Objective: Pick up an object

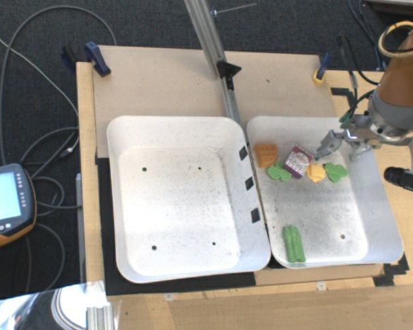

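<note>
Several small objects lie in the right bin (372,205). Along its far part sit an orange block (265,155), a purple packet (297,161), a green piece (279,173), a yellow piece (317,173) and another green piece (336,173). A long green piece (293,243) rests near the front rim. My gripper (345,146) hangs over the bin's far right, just above and right of the yellow and green pieces. It is open, with nothing between its fingers.
The left bin (124,184) stands beside the right one, with black clips on the shared rim. A metal pole (206,33) slants in from the top. Blue clamps (96,57) hold the board's corners, and cables and a hand-held pendant (7,205) lie to the left.
</note>
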`<state>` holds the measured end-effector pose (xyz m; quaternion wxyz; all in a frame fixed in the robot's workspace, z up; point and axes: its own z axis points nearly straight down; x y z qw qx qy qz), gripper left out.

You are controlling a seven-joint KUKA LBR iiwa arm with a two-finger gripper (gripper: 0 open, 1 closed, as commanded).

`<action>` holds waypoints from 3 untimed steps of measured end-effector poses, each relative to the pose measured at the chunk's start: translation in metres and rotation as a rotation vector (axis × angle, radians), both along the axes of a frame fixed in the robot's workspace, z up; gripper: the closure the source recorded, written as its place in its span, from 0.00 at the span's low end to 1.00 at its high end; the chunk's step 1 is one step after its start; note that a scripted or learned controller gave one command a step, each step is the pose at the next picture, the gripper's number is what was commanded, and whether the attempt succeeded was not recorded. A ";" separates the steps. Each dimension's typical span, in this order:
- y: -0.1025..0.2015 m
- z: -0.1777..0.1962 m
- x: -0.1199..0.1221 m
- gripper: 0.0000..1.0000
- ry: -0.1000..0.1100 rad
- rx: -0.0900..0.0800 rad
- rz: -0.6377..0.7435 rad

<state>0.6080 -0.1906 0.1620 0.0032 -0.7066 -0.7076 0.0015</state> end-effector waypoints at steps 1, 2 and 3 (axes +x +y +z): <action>0.006 -0.059 -0.008 0.00 0.002 0.001 -0.001; 0.006 -0.043 -0.006 1.00 -0.008 -0.001 -0.001; -0.004 0.011 0.000 1.00 -0.014 -0.005 -0.001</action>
